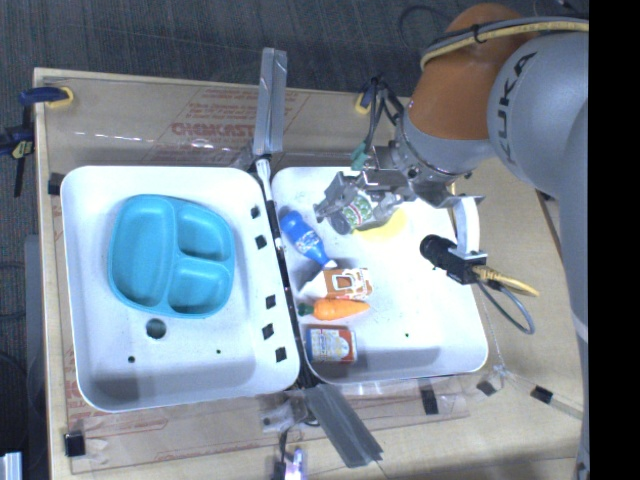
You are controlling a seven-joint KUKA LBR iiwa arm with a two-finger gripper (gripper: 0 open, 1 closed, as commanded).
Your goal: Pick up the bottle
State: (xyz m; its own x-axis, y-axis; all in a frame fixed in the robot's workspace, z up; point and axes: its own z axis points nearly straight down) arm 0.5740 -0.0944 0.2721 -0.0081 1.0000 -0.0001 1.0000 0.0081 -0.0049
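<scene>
Gripping a small can with a green-and-white label, your gripper (352, 206) has its two fingers closed on the can (362, 210), which is held tilted over the far part of the right bin (455, 338), above something yellow (390, 223). "KUKA" reads in part on the grey arm (520, 78) at the right, and faint red lettering runs across the bench board (215, 126) beyond the bins, too blurred for you to read. Your bottle (303, 236) is blue plastic, smooth and rounded, with a white patch on its side; it lies on its side by the right bin's left wall, left of the gripper and apart from it. Nearer you lie a white and orange carton (343, 283), touching an orange carrot (341, 309), then a squarish orange packet (331, 345). In the left bin (90, 348) sits a glossy blue divided plate (172, 255).
</scene>
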